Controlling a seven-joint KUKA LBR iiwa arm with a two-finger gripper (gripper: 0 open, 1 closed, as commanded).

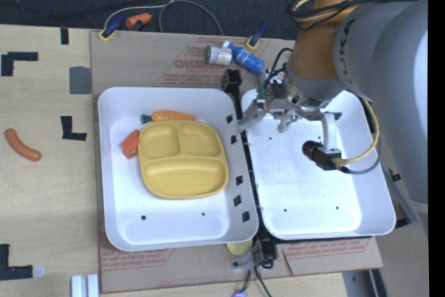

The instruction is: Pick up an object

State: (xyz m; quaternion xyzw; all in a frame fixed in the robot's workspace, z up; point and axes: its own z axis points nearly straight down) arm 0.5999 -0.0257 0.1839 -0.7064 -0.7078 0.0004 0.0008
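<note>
Overhead, jaws [270, 118] spread above right bin [313, 212].

The grey arm [389, 73] reaches in from the right, orange band uppermost; its gripper [268, 120] points down, fingers spread apart.

The yellow divided plate [183, 157] in the left bin [118, 219] hid most of two carrot-like toys: one [172, 115] showed just behind its far rim, the other [130, 143] at its left edge. The arm [389, 59] ran off the right edge.
</note>
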